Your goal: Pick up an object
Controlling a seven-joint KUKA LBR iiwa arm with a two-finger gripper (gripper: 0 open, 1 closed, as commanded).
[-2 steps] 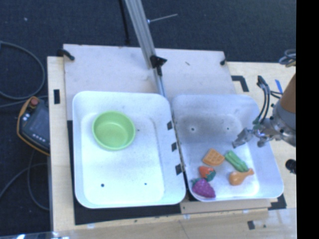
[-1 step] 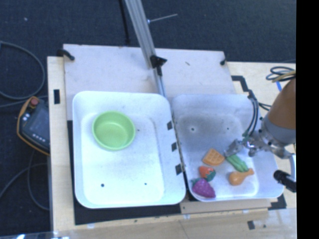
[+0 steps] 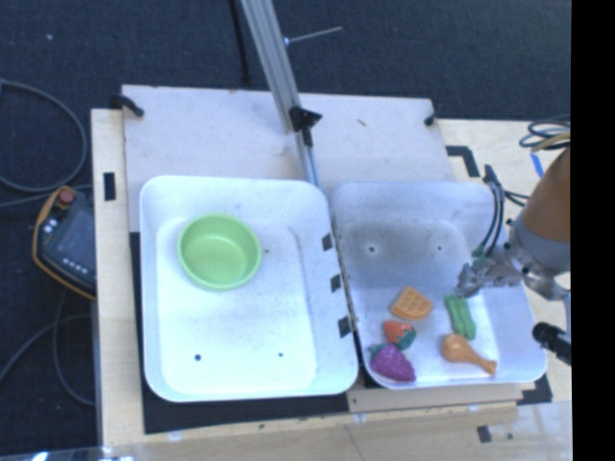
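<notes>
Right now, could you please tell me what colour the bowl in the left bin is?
Light green; the bowl shows clearly in the camera view.

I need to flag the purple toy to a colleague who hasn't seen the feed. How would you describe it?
Look at the right-hand white bin, where the toy foods cluster along the near edge. The purple grape bunch lies at the near left corner, just below the red strawberry. It is the only purple piece there.
</notes>
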